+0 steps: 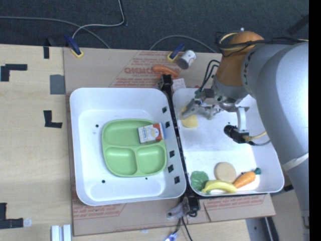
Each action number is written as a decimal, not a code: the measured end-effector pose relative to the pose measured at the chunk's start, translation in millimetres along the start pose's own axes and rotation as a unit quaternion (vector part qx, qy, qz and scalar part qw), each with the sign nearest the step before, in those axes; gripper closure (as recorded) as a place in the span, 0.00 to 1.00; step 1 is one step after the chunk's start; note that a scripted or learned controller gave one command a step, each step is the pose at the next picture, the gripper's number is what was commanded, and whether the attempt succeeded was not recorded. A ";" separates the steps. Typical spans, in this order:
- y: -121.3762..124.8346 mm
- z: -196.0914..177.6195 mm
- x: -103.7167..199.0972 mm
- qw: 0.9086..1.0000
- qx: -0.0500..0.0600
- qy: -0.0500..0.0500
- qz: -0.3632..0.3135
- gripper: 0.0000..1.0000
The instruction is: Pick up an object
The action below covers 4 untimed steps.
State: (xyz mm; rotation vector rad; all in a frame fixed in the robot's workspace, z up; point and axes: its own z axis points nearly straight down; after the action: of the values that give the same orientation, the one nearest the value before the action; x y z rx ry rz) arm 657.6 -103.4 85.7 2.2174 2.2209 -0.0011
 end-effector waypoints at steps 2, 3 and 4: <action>-3.5 0.1 7.8 1.000 0.000 0.000 0.001 0.00; 11.1 0.5 8.9 1.000 0.000 0.001 0.000 0.00; 11.4 -9.6 9.1 1.000 0.000 0.001 0.000 1.00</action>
State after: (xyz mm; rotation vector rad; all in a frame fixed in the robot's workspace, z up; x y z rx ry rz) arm 668.9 -94.3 95.3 2.2179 2.2229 0.0014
